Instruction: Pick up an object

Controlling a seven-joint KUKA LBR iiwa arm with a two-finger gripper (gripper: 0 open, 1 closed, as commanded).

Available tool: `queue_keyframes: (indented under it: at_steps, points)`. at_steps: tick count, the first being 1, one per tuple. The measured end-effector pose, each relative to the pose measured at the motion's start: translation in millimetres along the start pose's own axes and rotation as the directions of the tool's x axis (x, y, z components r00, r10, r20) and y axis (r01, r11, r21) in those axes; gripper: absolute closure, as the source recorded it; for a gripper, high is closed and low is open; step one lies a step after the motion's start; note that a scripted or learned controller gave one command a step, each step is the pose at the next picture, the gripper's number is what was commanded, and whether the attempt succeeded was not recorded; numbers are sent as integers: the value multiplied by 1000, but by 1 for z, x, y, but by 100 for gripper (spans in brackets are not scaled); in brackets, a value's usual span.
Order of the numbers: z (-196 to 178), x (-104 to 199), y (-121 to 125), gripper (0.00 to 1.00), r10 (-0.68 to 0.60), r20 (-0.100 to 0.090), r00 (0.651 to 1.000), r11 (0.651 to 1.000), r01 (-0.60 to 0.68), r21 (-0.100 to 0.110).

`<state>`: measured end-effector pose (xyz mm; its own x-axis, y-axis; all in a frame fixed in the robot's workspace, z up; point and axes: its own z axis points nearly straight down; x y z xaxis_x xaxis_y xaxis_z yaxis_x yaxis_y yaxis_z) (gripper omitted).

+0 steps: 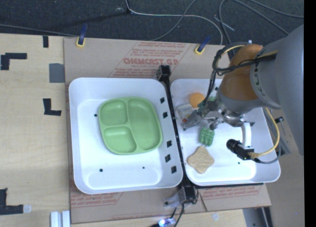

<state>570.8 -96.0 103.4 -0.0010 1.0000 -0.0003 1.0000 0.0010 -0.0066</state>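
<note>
Camera view, single frame, looking down at a slant on both bins. Arm (256,80) enters from the right, grey body with the orange band just above the wrist, and reaches over the right bin (266,171). Jaws (210,117) sit low over the middle of that bin, above the clutter there. Whether they are parted or closed cannot be told; the wrist housing hides the tips, and nothing can be seen held between them.

Objects relative to the jaws:
- green knobbly object (207,136): just below the jaws toward the near rim, very close, contact not resolvable.
- orange ball (197,98): just beyond the jaws on the far side, toward the divider between the bins.
- clear, small item (183,111): beside the jaws on the divider side, outline blurred.
- tan flat piece (200,159), biscuit-like: further toward the near rim than the green object, well clear of the jaws, flat on the bin floor.

Left bin (81,122): well apart from the jaws across the divider; holds a green divided plate (130,125) of three compartments, lying flat.

Yellow cable (269,147) loops from the wrist over the right side of the right bin. Brown board (148,58) under both bins, on the bench (29,137).
</note>
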Motion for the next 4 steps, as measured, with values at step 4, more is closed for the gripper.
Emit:
queue_keyframes:
  at_steps: [4]
  points:
    - [-136, -6, 2, 100, 0, 0, 1000, 1000, 0, -6]
